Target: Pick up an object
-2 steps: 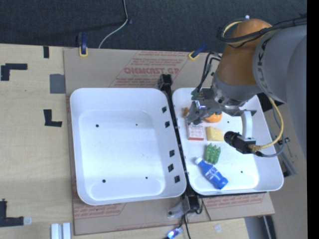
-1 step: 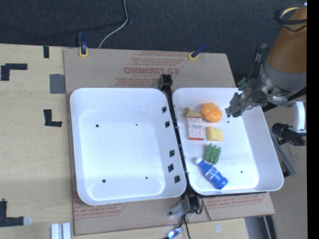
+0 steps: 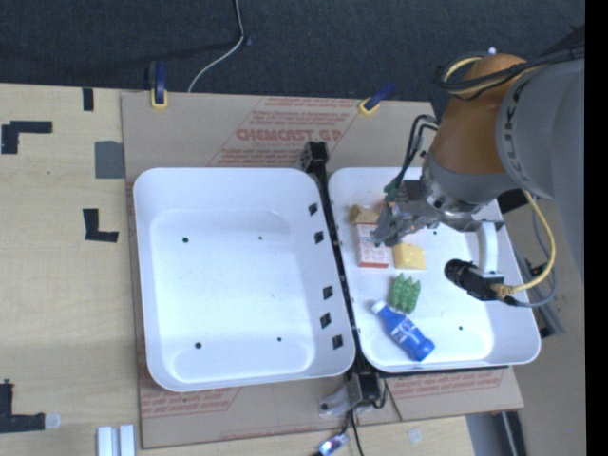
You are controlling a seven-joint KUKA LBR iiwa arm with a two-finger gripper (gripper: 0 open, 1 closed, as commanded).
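Cardboard is covering your desk (image 3: 57,283) under two white bins. Your gripper (image 3: 388,234) is hanging low in the right bin (image 3: 475,345), over a red-and-white packet (image 3: 372,252) beside a yellow block (image 3: 409,256), green piece (image 3: 406,293) and blue bottle (image 3: 403,332); its grip is unreadable from here.

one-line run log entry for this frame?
phase: reaching | gripper: low in right bin, over red-and-white packet, fingers unclear | nearby: yellow block, green block, blue bottle | held: nothing seen

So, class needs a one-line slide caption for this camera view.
Robot arm's claw hangs over the right bin, above a red-and-white packet, yellow block, green piece and blue bottle.
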